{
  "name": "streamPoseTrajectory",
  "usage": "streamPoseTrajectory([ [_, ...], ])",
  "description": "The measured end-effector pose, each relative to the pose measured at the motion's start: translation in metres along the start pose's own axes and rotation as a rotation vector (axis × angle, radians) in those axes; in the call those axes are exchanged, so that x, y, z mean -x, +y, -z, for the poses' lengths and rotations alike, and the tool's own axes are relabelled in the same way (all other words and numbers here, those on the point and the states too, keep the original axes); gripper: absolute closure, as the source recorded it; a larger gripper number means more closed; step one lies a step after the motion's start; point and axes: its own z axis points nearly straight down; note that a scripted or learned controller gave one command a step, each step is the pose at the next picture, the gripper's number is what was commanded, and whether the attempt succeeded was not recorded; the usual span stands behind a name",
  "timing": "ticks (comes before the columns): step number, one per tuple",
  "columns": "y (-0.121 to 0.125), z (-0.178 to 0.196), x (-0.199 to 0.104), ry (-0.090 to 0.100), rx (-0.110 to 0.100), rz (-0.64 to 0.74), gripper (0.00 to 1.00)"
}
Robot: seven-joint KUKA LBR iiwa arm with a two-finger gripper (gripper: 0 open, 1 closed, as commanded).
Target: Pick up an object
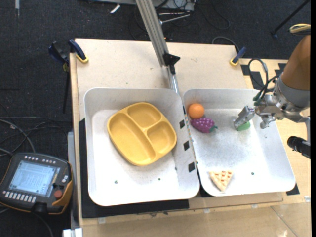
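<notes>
Pizza slice (221, 179), green object (243, 126) beside hand (256, 117)

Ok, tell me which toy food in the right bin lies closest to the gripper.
The small green piece, right beside the gripper. The orange, purple grapes and waffle wedge lie farther off.

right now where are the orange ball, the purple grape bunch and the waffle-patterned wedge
round orange ball (196, 110), camera view, centre of its top
purple toy grape bunch (203, 125), camera view, middle of the cluster
pale waffle-patterned wedge (221, 179), camera view, centre of its gridded face
</notes>
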Motion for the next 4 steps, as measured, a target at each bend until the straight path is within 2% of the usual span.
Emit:
streamPoseTrajectory([
  [1,0.000,0.000,0.000,0.000,0.000,-0.001,0.00],
  [3,0.011,-0.118,0.003,0.000,-0.004,-0.003,0.00],
  [4,0.011,-0.127,0.002,-0.001,-0.001,-0.002,0.00],
])
